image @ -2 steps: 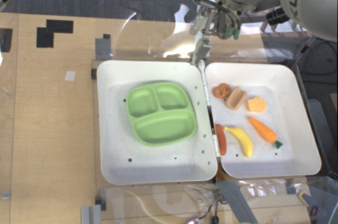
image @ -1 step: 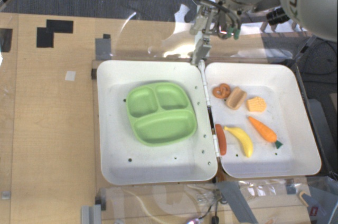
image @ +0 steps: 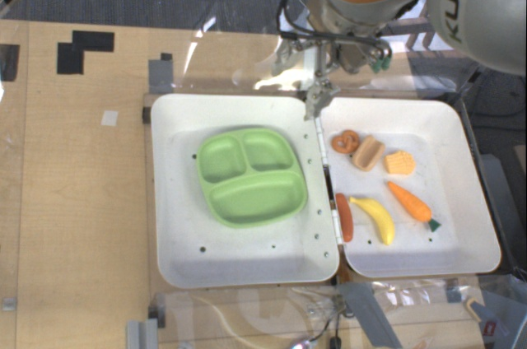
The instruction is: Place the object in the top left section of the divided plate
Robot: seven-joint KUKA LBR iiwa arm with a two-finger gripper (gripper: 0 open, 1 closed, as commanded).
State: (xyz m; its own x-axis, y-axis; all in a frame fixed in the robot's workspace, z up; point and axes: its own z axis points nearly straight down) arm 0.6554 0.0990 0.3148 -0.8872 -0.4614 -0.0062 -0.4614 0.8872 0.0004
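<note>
Below-left of the gripper [image: 318, 102], whose grip I cannot tell, lies a smooth green rounded plate [image: 247, 203]. Below-right, a curved yellow banana [image: 375, 217] lies diagonally.

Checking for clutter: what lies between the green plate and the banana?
In the camera view, the bins' adjoining rims and a red sausage lie between the green plate and the banana.

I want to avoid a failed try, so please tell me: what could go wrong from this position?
1. The gripper hangs over the top of the ridge between the two bins, apart from every food item, so a straight descent may hit that rim.
2. The pretzel and hot dog bun lie close together; a grasp may catch or push both.
3. The green divided plate has small upper sections, so a drop may miss.
</note>
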